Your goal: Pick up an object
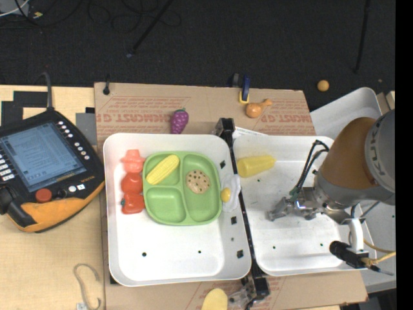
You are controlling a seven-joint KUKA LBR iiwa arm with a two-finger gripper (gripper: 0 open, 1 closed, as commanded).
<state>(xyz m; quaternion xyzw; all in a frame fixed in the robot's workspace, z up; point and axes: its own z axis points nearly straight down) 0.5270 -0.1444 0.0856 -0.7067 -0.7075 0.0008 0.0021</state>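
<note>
Two white bins (pixel 129 263) side by side, gripper (pixel 279 212) down in the right one, tip low over bare floor. Can't tell how far open the jaws are, nothing visibly caught. Green tray (pixel 169 206) well left of the jaws in the other bin. Yellow piece (pixel 255 165) just up-left of them.

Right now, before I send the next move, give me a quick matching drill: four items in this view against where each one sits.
Items:
1. corn cob
2. cookie
3. purple grapes
4. yellow wedge

Places:
A. on the cardboard behind the left bin
B. right bin, near its top left corner
C. green tray, top left compartment
D. green tray, top right compartment

Pairs: 1-C, 2-D, 3-A, 4-B
</note>
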